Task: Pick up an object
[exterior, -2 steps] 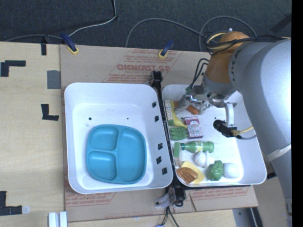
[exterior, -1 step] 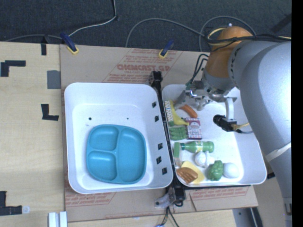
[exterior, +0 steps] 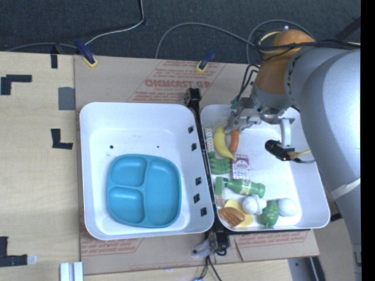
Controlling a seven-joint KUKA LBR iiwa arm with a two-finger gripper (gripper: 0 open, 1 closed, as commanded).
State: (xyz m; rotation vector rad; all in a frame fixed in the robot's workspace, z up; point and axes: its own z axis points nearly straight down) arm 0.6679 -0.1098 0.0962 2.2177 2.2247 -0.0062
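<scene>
Tabletop [exterior: 35, 157], far left: pale wood with black tape marks, then a cardboard sheet [exterior: 146, 81] under both bins.

Left bin [exterior: 94, 122]: one blue divided plate [exterior: 143, 190], three compartments, lying flat toward the near side. Nothing on it.

Right bin [exterior: 304, 174]: toys crowded along the left wall and the near end. From far to near: yellow banana [exterior: 221, 143] against the wall, an orange carrot-like piece [exterior: 234, 140] touching the banana's right side, a green leafy item [exterior: 220, 165] below, a small pink-and-white packet [exterior: 240, 168], a green bottle [exterior: 240, 187] lying on its side, then a cluster at the near end — brown-and-yellow piece [exterior: 233, 215], white egg shapes [exterior: 251, 204] [exterior: 287, 206], green broccoli-like piece [exterior: 270, 213].

End effector [exterior: 239, 124]: at the far end of the right bin, directly above the banana and orange piece, tips just beside or touching the orange piece. Cannot tell how wide it stands, or whether anything is gripped; the wrist body blocks a clean look.

Judgement: likely target is the orange piece or the banana. Both look like light, hollow, rigid plastic, smooth and probably slippery. Best hold is across the narrow middle, fingers perpendicular to the long axis. The two touch, so a finger may wedge between them or nudge the banana into the wall.
</scene>
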